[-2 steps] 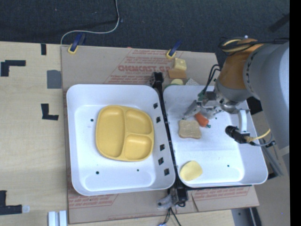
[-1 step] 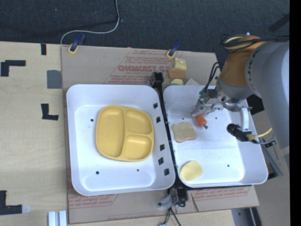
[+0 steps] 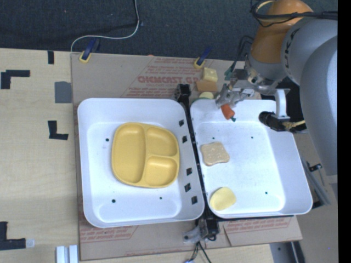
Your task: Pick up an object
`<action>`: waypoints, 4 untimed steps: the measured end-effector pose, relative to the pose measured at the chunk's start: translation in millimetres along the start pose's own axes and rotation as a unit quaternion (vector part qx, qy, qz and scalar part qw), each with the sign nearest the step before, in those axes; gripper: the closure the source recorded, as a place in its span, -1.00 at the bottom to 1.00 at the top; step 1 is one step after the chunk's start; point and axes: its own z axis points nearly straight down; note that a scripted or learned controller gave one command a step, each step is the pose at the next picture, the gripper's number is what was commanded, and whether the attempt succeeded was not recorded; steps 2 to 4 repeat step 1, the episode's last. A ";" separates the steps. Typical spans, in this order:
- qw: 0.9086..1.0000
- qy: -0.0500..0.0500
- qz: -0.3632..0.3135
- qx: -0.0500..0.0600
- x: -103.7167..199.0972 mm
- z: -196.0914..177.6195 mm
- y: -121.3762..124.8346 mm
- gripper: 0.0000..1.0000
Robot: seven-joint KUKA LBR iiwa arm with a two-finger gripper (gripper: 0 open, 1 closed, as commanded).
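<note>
Bins sit side by side on my bench, and I place everything against the right bin (image 3: pixel 285 201). My gripper (image 3: pixel 230 98) hangs over its far left corner. A small orange piece (image 3: pixel 227 112) sits just under my fingertips; I cannot tell whether I hold it, or how wide my fingers stand. Nearer the middle of the bin floor, toward the camera from my gripper, lies a flat, tan, toast-shaped slice (image 3: pixel 214 154). Closer still to the near rim rests a smooth, pale yellow, rounded piece (image 3: pixel 222 198). Left of the right bin, the other bin (image 3: pixel 93 201) holds a glossy yellow divided plate (image 3: pixel 145 154).
</note>
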 end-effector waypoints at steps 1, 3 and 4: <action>1.000 0.001 0.003 0.008 25.5 -6.2 -72.6 1.00; 1.000 0.001 0.003 0.008 25.5 -6.2 -72.6 1.00; 1.000 0.001 0.003 0.008 25.5 -6.2 -72.6 1.00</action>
